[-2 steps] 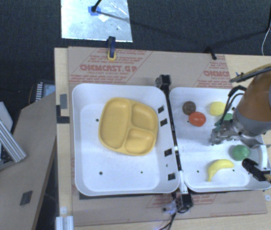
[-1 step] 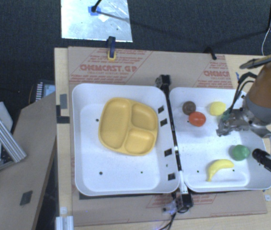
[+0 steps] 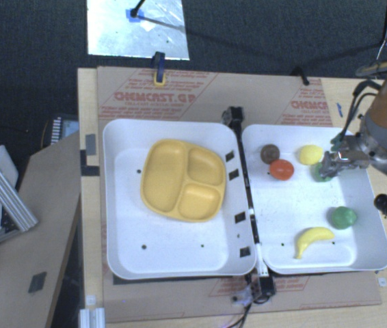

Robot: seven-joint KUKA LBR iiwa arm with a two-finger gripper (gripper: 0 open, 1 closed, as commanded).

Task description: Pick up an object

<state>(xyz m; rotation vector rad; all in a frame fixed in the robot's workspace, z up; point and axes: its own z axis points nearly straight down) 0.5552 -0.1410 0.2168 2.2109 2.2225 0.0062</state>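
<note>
- Green, small, partly hidden: an object (image 3: 321,172) lies under the gripper (image 3: 330,164) in the right bin (image 3: 371,203), near its far right side, just right of the lemon (image 3: 310,154).
- Gripper low over that green piece; whether the jaws are apart or closed on it cannot be told.
- Same bin: red tomato (image 3: 281,169) touching a brown ball (image 3: 270,153); green lime (image 3: 343,216) near the right wall; banana (image 3: 312,239) at the front.
- Left bin (image 3: 122,203) holds a yellow divided plate (image 3: 182,179), three compartments.
</note>
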